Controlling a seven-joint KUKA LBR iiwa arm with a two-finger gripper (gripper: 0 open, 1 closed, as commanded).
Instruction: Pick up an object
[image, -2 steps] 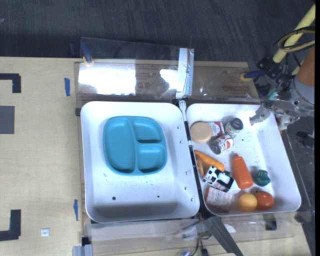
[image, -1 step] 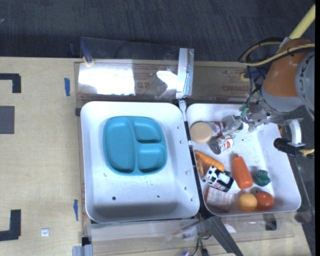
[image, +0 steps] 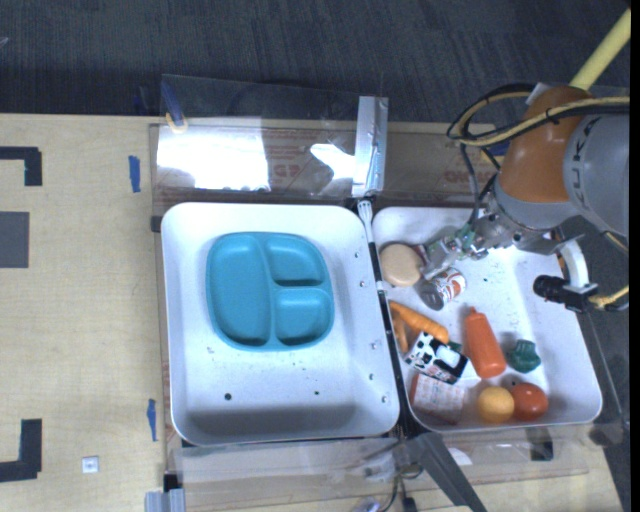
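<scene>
Camera view, jaws (image: 447, 262) state unclear, over small can (image: 444, 290) lying tilted, long axis diagonal

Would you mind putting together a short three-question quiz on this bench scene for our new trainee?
1. True or false: the blue plastic divided tray lies in the left white bin.
2. Which item lies nearest the end effector? A) the tan round bun-like item B) the small dark green item C) the yellow round fruit
3. Fill in: the orange bottle-shaped item lies in the ___ white bin.

Key: 1 true; 2 A; 3 right.
</scene>
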